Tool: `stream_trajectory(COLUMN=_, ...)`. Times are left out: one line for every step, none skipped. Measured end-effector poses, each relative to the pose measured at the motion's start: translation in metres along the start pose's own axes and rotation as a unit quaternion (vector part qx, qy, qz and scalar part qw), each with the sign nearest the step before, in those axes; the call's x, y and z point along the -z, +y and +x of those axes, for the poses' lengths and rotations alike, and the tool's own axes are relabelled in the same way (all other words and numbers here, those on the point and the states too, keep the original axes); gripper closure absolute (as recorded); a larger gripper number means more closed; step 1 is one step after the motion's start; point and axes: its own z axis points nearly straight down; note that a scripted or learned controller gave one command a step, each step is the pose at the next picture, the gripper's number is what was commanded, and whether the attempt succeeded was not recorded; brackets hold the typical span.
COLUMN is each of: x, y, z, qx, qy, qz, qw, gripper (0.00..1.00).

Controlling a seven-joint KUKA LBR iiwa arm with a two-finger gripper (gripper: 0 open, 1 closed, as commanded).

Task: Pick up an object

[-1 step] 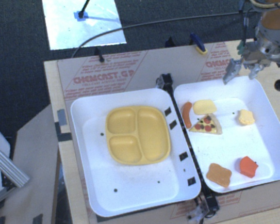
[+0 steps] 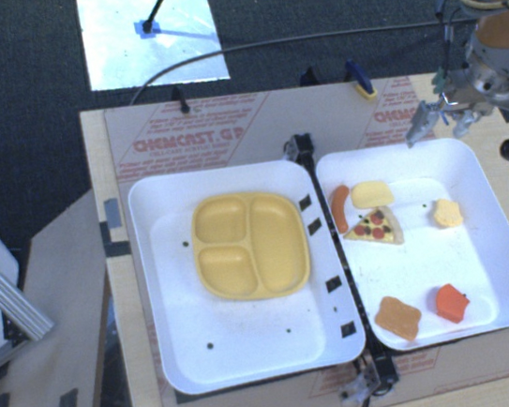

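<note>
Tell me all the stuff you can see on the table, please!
left bin: 1, white, left side of bench
plate: 1, yellow, three compartments, in left bin
right bin: 1, white, right side
sausage: 1, red-orange, right bin, top left
pizza slice: 1, yellow with red, beside sausage
pale yellow piece: 1, above pizza
small yellow piece: 1, right bin, upper right
toast-like piece: 1, orange-brown, bottom
red piece: 1, bottom right
gripper: 1, grey, fingers spread, above right bin's top edge
</note>
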Motion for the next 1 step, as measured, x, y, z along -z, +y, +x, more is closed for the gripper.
stream_trajectory(x=-0.0418, y=-0.0013, z=0.004, qx=0.001, qy=0.0, qz=0.001, qw=1.0, gripper=0.0)
